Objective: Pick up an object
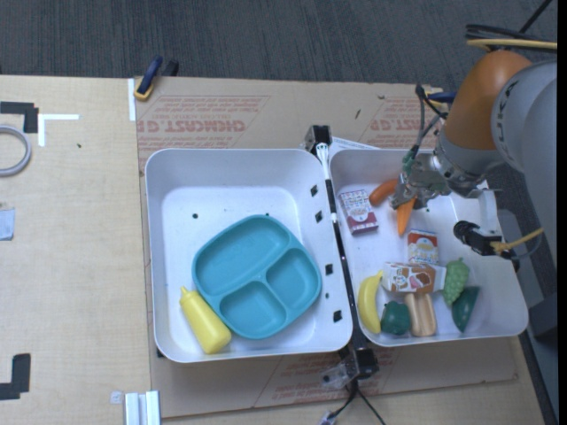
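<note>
A blue-handled tool (152, 75) lies at the upper left of the frame, on the edge of a brown cardboard sheet (208, 118) printed with red lettering. At the far left edge sits a grey ring (18, 149), with black tape marks (19, 114) near it on the wooden bench (71, 255).

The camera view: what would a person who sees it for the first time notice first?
Probably the large teal divided plate in the left bin, with a yellow bottle lying at its lower left edge. Next comes the crowded right bin, where the arm's hand hovers over an orange carrot near a small red and white box. A banana and green vegetables lie along the bin's near side.
</note>
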`<act>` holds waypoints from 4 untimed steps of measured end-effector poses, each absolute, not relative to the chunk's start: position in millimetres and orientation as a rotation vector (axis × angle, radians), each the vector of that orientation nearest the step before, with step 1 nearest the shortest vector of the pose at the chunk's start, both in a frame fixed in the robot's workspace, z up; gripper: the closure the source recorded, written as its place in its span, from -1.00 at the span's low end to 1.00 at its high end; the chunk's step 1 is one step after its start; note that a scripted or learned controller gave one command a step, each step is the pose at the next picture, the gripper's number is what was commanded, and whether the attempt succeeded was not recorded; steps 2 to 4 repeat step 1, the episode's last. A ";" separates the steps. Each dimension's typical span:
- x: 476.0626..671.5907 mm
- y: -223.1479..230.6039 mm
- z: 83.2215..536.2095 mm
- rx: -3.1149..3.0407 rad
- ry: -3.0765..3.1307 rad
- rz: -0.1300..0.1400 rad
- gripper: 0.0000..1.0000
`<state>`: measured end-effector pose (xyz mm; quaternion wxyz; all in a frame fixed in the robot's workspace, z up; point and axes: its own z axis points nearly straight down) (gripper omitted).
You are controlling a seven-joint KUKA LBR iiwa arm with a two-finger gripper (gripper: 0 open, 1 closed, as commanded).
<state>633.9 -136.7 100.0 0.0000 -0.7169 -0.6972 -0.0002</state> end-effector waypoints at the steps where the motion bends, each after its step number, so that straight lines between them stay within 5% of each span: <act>1: 591.7 -80.4 224.7 -2.438 -1.978 0.005 1.00; 4: 591.7 -80.4 224.7 -2.438 -1.978 0.005 1.00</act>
